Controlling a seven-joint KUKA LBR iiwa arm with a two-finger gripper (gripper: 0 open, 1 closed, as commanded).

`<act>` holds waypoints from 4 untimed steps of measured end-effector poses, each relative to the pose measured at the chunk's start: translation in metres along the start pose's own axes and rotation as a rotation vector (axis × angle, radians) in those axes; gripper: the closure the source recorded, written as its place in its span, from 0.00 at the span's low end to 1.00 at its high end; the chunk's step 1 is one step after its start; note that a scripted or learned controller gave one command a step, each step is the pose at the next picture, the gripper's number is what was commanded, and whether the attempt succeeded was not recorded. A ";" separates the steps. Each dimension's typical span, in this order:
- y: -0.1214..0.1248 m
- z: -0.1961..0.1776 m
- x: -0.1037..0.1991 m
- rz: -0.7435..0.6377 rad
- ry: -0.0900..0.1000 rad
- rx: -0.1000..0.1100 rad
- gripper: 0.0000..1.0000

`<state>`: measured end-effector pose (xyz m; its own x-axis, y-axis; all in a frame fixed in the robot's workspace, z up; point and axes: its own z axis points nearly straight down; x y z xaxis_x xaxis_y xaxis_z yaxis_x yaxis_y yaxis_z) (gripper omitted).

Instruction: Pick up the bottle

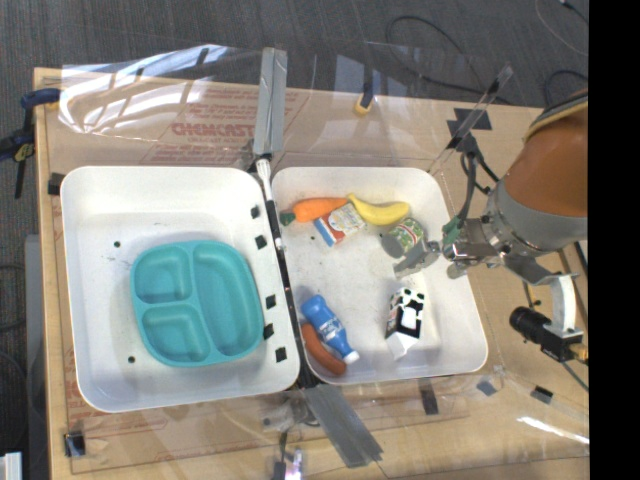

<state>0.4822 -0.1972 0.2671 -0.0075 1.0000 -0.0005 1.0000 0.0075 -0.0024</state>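
Note:
The bottle (329, 329) is blue with a white label. It lies on its side in the front left corner of the right bin (455, 353), resting against a brown sausage (326, 354). My gripper (418, 259) hangs over the right side of that bin, just below a green can (404, 235) and above a black-and-white milk carton (406, 318). It is well to the right of the bottle and a little behind it, apart from it. Nothing shows in its grasp.
At the back of the right bin lie an orange carrot (318, 209), a yellow banana (379, 211) and a small white carton (338, 225). The left bin (85, 218) holds a teal divided plate (196, 302). A bin wall runs between the two bins.

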 end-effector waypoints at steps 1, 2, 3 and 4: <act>0.023 0.079 0.034 -0.252 0.000 0.000 0.00; 0.010 0.119 0.084 -0.019 0.001 0.001 0.00; 0.005 0.142 0.088 0.019 -0.001 -0.007 0.00; 0.005 0.158 0.094 0.190 -0.008 -0.042 0.00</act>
<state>0.4861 -0.1036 0.1093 0.1813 0.9834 -0.0054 0.9827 -0.1809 0.0401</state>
